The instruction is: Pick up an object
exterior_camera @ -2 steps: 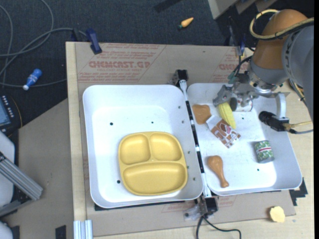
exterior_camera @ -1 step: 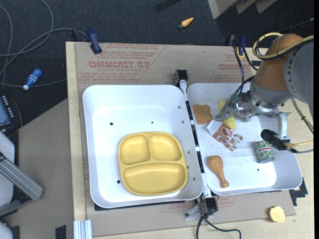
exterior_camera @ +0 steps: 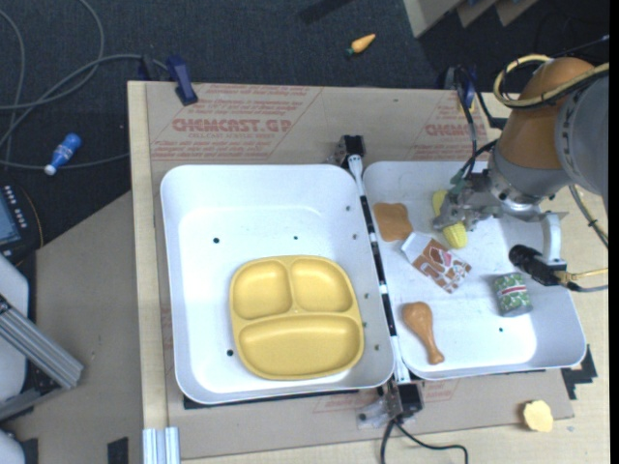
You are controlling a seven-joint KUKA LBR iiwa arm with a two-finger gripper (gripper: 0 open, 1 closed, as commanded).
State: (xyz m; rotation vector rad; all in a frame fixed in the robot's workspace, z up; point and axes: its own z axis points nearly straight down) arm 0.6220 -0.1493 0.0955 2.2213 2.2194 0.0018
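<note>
overall, the gripper (exterior_camera: 462, 213) hung low in the right bin (exterior_camera: 561, 341), near its back rim, over a yellow item (exterior_camera: 453, 232); finger state could not be told. beside it lay bread (exterior_camera: 393, 220), a packet (exterior_camera: 442, 264), a drumstick (exterior_camera: 422, 327) and a can (exterior_camera: 512, 293). the left bin (exterior_camera: 193, 211) held a yellow tray (exterior_camera: 294, 317).

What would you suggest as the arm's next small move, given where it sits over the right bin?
Probably lower the pincer straight down a little: it sits right over the yellow corn toy in the right bin, and no grip on it shows.
</note>
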